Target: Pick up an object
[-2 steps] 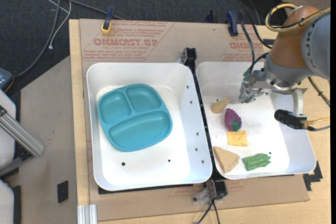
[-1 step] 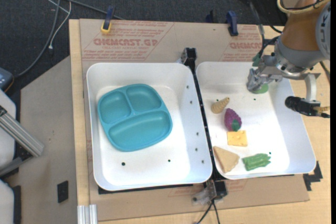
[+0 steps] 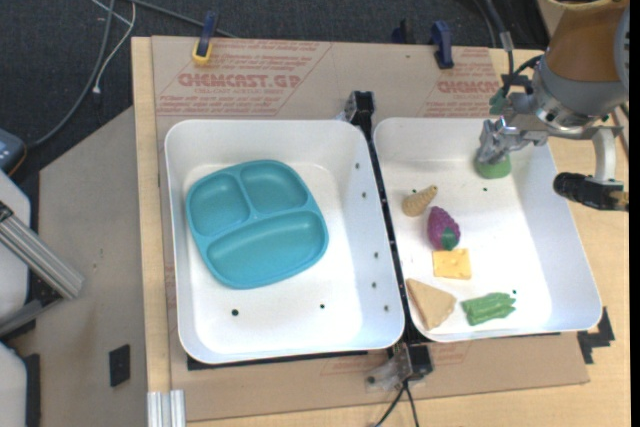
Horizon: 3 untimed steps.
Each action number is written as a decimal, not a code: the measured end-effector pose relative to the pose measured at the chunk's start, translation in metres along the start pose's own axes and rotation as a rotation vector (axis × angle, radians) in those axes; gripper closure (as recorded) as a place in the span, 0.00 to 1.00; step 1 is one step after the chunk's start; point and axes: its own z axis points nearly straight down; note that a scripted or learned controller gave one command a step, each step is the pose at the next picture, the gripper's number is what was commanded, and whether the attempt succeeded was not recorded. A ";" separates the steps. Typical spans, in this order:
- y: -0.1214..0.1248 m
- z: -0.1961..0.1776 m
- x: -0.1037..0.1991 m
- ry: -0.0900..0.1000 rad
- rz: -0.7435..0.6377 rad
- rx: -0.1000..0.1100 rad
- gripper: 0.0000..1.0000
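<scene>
At the near edge of the right white bin (image 3: 575, 260) lie a green leafy plastic vegetable (image 3: 488, 307) and, just beside it, a tan wedge of toy bread (image 3: 431, 302). Behind them sit a yellow square cheese slice (image 3: 452, 263), a purple toy eggplant (image 3: 442, 227) touching its far edge, and a small tan cone-shaped piece (image 3: 419, 201). The left white bin (image 3: 190, 315) holds a teal divided plastic plate (image 3: 258, 222). At the right bin's far side, the gripper (image 3: 493, 153) is down over a round pale green object (image 3: 493, 166); whether the fingers are open or closed cannot be told. The cardboard-covered surface (image 3: 270, 80) carries two clamps (image 3: 207, 36); cables cross dark carpet beyond.
</scene>
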 end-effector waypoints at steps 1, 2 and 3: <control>0.001 0.005 0.049 0.003 -0.003 0.006 1.00; -0.004 0.006 0.104 0.003 -0.004 0.006 1.00; -0.002 0.005 0.163 0.003 -0.005 0.004 1.00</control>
